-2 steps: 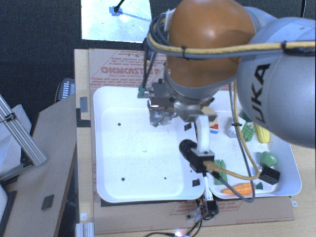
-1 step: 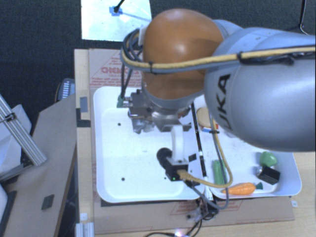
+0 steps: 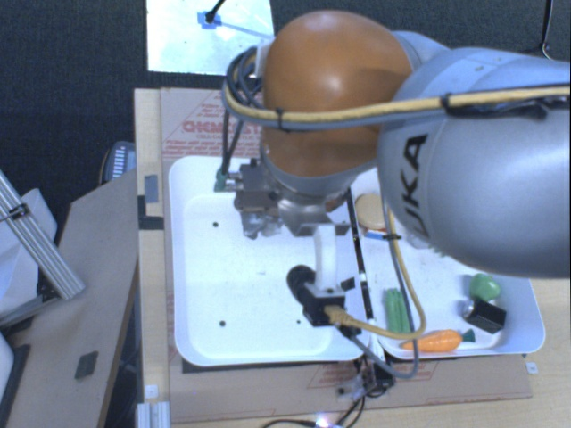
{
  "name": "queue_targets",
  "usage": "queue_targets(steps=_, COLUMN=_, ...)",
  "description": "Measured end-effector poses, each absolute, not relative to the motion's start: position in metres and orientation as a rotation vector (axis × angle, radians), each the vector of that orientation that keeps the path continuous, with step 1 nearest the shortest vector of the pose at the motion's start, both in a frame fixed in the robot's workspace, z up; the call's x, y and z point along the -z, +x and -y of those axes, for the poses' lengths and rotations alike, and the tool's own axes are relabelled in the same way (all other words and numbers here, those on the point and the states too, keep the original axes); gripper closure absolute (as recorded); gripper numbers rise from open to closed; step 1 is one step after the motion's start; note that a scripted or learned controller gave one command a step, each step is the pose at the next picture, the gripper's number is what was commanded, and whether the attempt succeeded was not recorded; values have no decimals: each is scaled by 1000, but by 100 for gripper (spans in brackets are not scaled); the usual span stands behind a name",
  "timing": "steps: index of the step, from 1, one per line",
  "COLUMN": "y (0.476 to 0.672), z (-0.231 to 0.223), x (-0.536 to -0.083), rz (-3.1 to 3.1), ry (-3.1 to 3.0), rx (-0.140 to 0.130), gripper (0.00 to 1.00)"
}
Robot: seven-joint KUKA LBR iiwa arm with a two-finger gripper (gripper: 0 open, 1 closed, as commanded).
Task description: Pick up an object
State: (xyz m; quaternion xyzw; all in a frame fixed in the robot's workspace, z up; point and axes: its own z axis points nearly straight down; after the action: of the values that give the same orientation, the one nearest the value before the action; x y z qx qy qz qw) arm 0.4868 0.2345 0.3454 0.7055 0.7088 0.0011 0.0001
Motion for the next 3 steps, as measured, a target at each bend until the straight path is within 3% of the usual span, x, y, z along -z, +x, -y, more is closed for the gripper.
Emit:
queue_targets(steps=1, y=487, z=-184, x=-341, rz=-2217, ry=2224, rx=1, gripper=100)
queue_targets(steps=2, y=485, z=-237, x=-268, rz=-2231, ry=2216, rx=6, gripper=100)
queue_targets(steps=3, y=530, z=-234, x=-429, rz=-2219, ry=2211, rx=-32, gripper=100)
